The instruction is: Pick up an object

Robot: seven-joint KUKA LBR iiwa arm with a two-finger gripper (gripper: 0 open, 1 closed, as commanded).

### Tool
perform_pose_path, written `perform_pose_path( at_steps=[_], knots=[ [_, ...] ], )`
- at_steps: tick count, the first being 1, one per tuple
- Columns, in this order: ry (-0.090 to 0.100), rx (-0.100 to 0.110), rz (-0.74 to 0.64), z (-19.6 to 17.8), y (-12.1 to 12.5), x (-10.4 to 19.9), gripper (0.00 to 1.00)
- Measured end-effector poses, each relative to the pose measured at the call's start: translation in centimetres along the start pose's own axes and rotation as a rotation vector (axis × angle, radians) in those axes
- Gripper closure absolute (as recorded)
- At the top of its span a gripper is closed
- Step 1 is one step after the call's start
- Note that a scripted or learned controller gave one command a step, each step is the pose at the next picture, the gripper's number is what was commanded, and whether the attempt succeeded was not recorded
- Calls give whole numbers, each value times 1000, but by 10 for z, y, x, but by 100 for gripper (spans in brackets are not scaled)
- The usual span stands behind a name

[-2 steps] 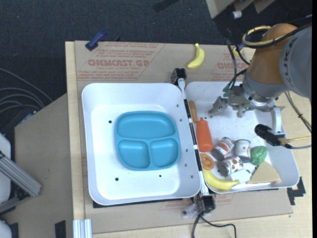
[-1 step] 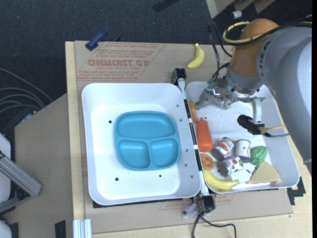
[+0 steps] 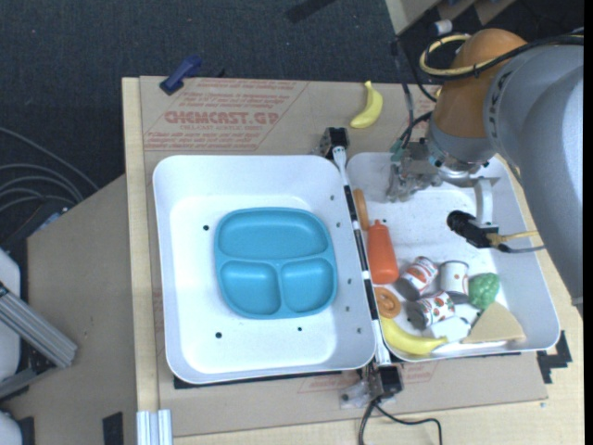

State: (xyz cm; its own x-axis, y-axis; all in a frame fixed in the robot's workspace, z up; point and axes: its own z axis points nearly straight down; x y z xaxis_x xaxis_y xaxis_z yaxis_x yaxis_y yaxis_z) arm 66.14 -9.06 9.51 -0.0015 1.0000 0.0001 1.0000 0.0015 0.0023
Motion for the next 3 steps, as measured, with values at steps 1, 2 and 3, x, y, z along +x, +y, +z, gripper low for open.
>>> perform_pose_path(
  at_steps=[1, 2, 3],
  knots=[
    [0, 1, 0, 0, 0, 0, 0],
    [0, -1, 0, -10, 0, 0, 100],
    [0, -1, 0, -10, 0, 0, 0]
  ],
)
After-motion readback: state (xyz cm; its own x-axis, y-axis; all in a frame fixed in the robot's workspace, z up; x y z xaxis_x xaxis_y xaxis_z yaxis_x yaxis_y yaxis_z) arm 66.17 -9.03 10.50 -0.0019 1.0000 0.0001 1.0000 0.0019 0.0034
